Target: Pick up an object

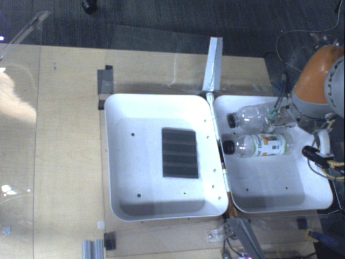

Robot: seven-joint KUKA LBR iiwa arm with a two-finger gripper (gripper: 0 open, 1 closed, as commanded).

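Bench bins: two clear bottles (259,144) in right bin (280,193) (black caps leftward); hand (277,117) state unclear.

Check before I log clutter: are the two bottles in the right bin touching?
Apart: the camera view shows a white strip of bin floor between the upper bottle and the labelled bottle.

Pale wood bench (59,161) – glare patches at left; dark carpeted floor (161,4) beyond far edge.

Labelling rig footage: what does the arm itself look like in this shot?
The arm enters at the view's right edge: a rounded orange band on a grey casing. Thin dark cables loop off it, and a white fitting with black and orange-tipped wiring sits lower down. I can't make out the claw clearly.
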